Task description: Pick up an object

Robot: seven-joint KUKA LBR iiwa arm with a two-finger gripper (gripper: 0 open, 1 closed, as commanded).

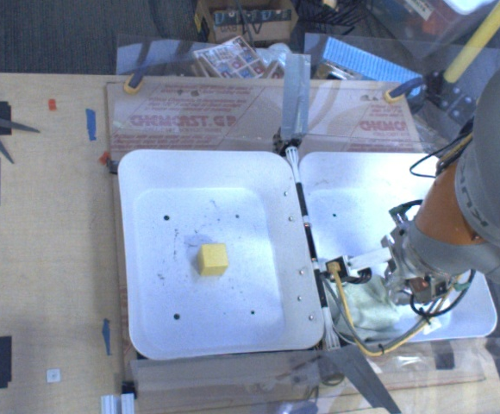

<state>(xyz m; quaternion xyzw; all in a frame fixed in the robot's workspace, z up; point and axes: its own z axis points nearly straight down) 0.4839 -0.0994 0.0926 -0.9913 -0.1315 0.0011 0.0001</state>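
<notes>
The gripper point(403, 293) sits low in the right bin point(353, 197), near that bin's front edge, hidden under the wrist and its cables, so I cannot tell how it is set. Just beside it, toward the divider, lies a pale crumpled thing point(372, 310); whether the two touch cannot be made out.

The grey arm point(491, 197) with its orange band point(440, 214) comes in from the right and covers the right bin's far-right side. That bin's back and left parts lie open.

The left bin point(146, 231) has open floor on every side of the yellow cube point(213, 259), which rests a little in front of its centre, well apart from all four walls and from the gripper. The raised rim between the two bins stands between cube and gripper.

A loop of yellow cable point(353, 317) hangs along the divider's near end, close to the right bin's front-left corner.
</notes>
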